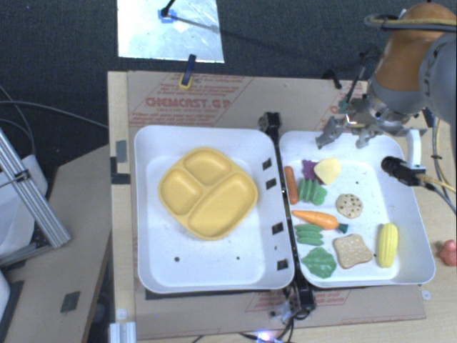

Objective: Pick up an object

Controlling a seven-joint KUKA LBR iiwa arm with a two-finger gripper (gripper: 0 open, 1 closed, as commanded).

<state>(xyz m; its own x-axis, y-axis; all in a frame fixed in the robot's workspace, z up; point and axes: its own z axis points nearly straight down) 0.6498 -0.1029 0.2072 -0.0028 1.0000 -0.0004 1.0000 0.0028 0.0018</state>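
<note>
On the table (86, 191) we see two white bins side by side. Left bin (153, 259) has a yellow tray (207, 191) with three compartments, sitting about mid-bin, nothing in it.

Right bin (410, 224) has the toy food. Along its left wall we see a sausage (290, 184), upright-ish. Just right of that a purple piece (309, 168), with green beans (311, 191) below it. A yellow wedge (328, 171) touches the purple piece on its right side. Below that lies a carrot (315, 219), roughly horizontal, tip pointing left. Under the carrot we see a pea pod (309, 234), then a lettuce leaf (319, 261) near the front wall. Right of the carrot a cookie (348, 206), apart from the rest. Toast (352, 251) sits just beside the lettuce. Corn (387, 244) stands near the toast, further right, lengthwise front to back.

Gripper (345, 130) hangs over the back edge of the right bin, above the yellow wedge, not touching any food. We see its two fingers spread apart, nothing between them. Arm comes in from the right.
</note>
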